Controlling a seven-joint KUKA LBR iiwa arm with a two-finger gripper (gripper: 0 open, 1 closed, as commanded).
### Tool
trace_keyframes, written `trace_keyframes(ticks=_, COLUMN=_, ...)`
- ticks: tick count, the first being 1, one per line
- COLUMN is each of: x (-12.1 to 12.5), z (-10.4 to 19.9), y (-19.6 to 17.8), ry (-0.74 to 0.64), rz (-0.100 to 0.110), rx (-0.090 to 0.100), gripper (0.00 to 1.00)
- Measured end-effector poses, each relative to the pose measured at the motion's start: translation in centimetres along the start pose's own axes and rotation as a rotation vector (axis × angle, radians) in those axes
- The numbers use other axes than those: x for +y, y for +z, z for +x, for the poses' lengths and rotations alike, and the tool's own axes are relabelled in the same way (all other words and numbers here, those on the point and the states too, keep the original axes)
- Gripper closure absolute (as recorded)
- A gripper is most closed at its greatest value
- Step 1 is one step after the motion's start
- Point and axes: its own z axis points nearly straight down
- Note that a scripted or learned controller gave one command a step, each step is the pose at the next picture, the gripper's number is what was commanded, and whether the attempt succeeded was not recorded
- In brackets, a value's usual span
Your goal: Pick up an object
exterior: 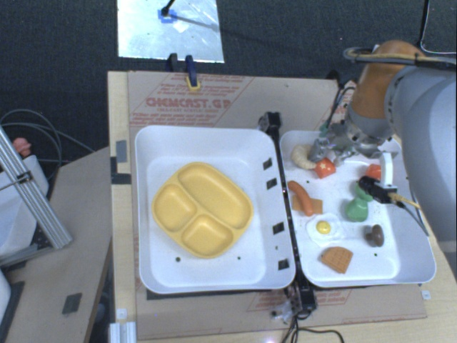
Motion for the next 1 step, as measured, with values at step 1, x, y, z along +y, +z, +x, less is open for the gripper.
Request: trace_keyframes(ticks=1, x=-2.05, z=6.51, y=-9.69, ry=-0.003, rz=-0.018, rx=0.003, gripper=1.00)
